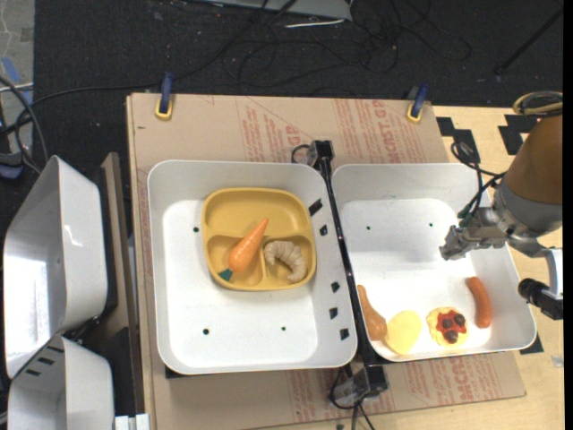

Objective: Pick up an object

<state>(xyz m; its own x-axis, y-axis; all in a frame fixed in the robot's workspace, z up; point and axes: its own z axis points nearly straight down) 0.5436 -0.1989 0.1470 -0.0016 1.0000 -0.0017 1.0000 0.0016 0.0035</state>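
Down front, sausage (482,301) looks light, smooth, best pinched mid-length, while tool (455,243) hovers near, grip state unreadable.

The only lettering is red print on the cardboard sheet (376,124) under the bins. It runs along the far edge, upside down and slanted, and along the near edge below the right bin. The letters are too small and blurred to read as words.
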